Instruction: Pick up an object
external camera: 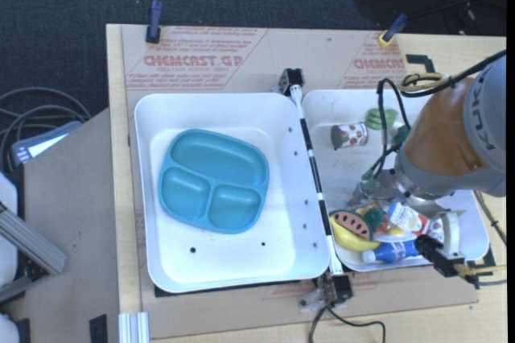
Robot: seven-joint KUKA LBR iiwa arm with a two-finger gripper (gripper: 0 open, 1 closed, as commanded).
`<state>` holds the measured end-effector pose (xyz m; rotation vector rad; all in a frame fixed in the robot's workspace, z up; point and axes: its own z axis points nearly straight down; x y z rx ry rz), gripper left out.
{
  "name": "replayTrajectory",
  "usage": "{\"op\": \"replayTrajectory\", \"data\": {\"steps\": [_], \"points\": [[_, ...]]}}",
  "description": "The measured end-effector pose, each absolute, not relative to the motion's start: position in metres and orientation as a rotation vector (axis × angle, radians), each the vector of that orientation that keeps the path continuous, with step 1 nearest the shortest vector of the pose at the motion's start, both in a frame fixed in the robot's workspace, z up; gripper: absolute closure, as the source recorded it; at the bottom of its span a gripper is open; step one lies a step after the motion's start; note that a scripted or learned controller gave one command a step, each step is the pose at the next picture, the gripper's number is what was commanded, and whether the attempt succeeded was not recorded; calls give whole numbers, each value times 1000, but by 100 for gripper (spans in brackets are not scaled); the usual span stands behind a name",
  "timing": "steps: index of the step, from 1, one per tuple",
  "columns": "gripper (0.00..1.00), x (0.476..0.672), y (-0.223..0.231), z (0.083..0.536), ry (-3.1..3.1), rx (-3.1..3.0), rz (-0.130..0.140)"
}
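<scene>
The right bin (322, 104) holds a heap of small objects at its near end: a watermelon-slice toy (351, 221), a yellow banana (352, 237), a blue-and-white bottle (393, 253) lying flat, and a white packet with red and blue print (401, 217). A small red-and-white cup (351, 134) lies on its side further back, with a green object (381, 118) behind it. My gripper (376, 190) reaches down from the right into the heap, just above the watermelon toy. The arm's grey and orange wrist (447, 144) hides the bin's right half.
The left bin (153, 253) carries a blue divided plate (213, 180). A black-clipped rim (310, 164) separates the two bins. Black cables (386, 104) loop over the back of the right bin. The bench's cardboard surface (201, 59) lies behind.
</scene>
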<state>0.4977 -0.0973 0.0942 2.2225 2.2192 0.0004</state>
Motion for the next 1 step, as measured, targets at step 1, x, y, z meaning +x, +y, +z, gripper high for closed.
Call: {"op": "replayTrajectory", "data": {"steps": [1], "points": [[100, 516, -44, 185, 2222, 2221, 1]]}}
